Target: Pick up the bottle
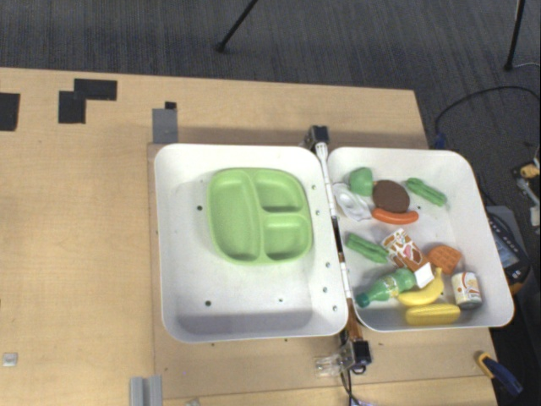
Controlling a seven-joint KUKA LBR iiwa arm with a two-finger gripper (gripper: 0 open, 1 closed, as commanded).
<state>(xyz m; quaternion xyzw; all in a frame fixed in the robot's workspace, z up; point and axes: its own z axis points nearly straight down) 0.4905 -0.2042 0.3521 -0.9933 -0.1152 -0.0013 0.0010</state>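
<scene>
Bench top seen from above at a slant, with two shallow white bins side by side in the lower middle of the frame. The left bin [182, 227] holds a light green divided plate [259, 215], lying flat near its centre. The right bin [473, 218] is crowded with toy food.

The bottle [385, 288], green with a pale cap end, lies on its side in the lower left part of the right bin, close to the wall shared with the other bin. Its far end touches a yellow banana [423, 293], and a second yellow piece [433, 314] lies just below. A patterned packet [403, 248] sits just above it, and a small can [466, 288] lies to the right. Higher in the bin are a brown round piece [391, 194], an orange sausage shape [395, 216] and several green vegetables [424, 191].

Whether the robot's tool is open, closed or gripping anything cannot be told.

Judged from this, the task has not started: the bottle rests untouched in the clutter. Reaching in, closing on the bottle and lifting it free of its neighbours all remain.
</scene>
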